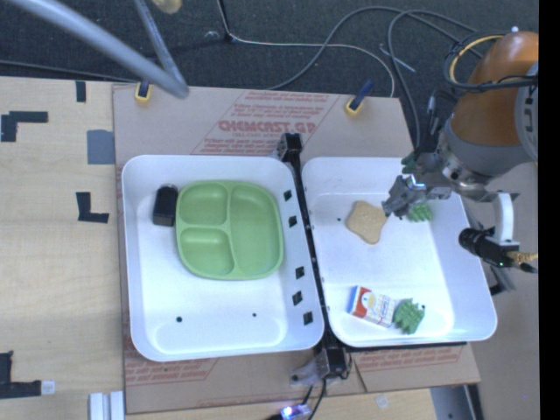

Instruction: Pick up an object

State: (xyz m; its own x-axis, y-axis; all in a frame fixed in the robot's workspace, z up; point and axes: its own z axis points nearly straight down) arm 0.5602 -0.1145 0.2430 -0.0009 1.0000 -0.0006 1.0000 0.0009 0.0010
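Over the right bin (455,318), near its top right corner, the claw (404,196) hangs beside a green toy (421,210); grip state unclear. Tan cookie-shaped piece (366,221) just left. Small printed carton (371,306) and green leafy toy (409,315) near bottom edge. Left bin (140,322): green divided plastic plate (230,229), black block (164,206). Cardboard (262,121) reads "CHEMCAST".
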